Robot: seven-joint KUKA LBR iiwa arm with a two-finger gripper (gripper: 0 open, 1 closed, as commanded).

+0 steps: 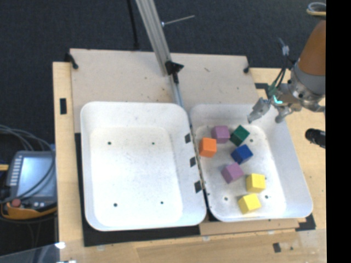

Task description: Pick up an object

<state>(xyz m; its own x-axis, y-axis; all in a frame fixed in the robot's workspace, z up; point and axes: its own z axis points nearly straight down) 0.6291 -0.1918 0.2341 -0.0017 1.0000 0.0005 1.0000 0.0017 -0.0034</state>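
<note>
The left bin [137,166] sits on the bench [63,147], its floor bare white with a few dark specks. A slanted metal post [156,34] rises from the far side of the bench, between the two bins.

The right bin [290,169] contains seven blocks. From left to right:
- Orange block [208,147], near the bin's left wall.
- Far purple block [221,133], just beside the green block [239,135].
- Near purple block [232,172], at mid-bin.
- Blue block [242,154], just on the near side of the green block.
- Two yellow blocks [249,203] [255,182], close together at the near end.

The gripper [269,113] hangs over the far right corner of the right bin, fingers spread apart with nothing between them. It is apart from every block; the green block is nearest to it.
</note>
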